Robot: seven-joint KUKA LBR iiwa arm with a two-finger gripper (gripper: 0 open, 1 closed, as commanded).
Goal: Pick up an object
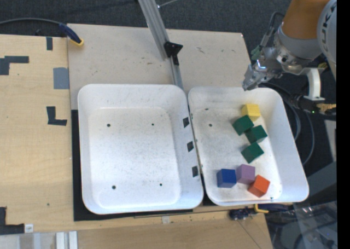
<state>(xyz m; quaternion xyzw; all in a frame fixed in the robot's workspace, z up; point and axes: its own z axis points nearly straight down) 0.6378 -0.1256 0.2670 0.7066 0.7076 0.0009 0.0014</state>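
The gripper [252,80] hangs over the far rim of the right bin [219,133], at about its one o'clock corner. Whether it is open or closed cannot be told from this slant, and nothing is seen in its hold.

The nearest candidate is the yellow cube [251,111], which lies at about six o'clock from the gripper, just inside the rim and near it. Touching the yellow cube on its seven o'clock side is a green cube [241,125]; two more green cubes [255,143] run on toward six o'clock in a loose line, close together. At the near end of the bin sit a blue cube [226,177], a purple cube [245,173] and an orange cube [260,185], packed side by side and well apart from the gripper.

The likely move is a short drop toward six o'clock onto the yellow cube. Its free sides seem to face twelve and three o'clock; the green neighbour crowds the other corner, and the bin wall stands close behind.

The left bin [131,149] lies at nine o'clock on the surface [33,133].
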